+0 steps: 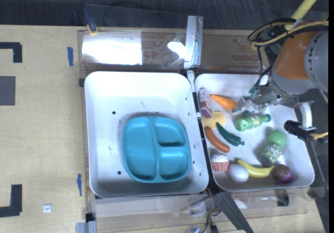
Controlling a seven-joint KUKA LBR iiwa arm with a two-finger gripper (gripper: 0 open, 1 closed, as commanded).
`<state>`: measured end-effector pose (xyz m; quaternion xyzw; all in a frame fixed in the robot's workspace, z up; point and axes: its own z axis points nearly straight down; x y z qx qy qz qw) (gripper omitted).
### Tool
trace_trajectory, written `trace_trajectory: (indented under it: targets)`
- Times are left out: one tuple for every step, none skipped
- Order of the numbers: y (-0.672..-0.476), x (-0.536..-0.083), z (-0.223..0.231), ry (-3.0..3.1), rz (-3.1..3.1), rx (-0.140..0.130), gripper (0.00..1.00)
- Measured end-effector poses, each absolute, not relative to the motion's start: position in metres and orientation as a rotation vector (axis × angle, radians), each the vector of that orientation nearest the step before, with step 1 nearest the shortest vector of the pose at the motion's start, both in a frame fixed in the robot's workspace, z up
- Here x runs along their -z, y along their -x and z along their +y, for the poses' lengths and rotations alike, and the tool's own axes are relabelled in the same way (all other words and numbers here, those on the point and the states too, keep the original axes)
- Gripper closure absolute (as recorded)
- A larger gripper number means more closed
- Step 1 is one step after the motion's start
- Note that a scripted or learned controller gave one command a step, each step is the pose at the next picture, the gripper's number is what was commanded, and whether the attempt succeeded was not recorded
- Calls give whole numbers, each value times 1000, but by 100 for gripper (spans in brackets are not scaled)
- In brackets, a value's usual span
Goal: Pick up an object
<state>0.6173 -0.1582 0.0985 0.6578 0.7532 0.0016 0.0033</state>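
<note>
In the camera view, the gripper (257, 98) hangs over the upper middle of the right bin (308, 174), reaching in from the frame's right under the grey arm with its orange band (292, 62). Just below its metal tip lies a small green toy bottle (250, 121), on its side, cap pointing right; whether the tip touches the bottle cannot be made out, and the fingers blur into a tangle of metal, so how far apart they stand cannot be told. Nothing is seen between them.

Left of the gripper lies a toy carrot (223, 102). Further down the right bin are a dark green chilli or cucumber (228, 135), a sausage (216, 139), a cupcake (219, 162), a white egg (239, 173), a banana (255, 169), a purple onion-like ball (283, 173) and a second green bottle (274, 146) whose label is too small to read.

The left bin (104, 96) holds a blue divided tray (138, 148). Printing on the cardboard at the top is illegible under glare.
</note>
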Motion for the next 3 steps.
trace_trajectory:
  targets:
    - [-615,-86,-112,-2117,2318,-3,0]
    - [-616,-99,-112,-2112,2318,-7,100]
    - [-648,-188,-40,-2182,2255,-7,100]
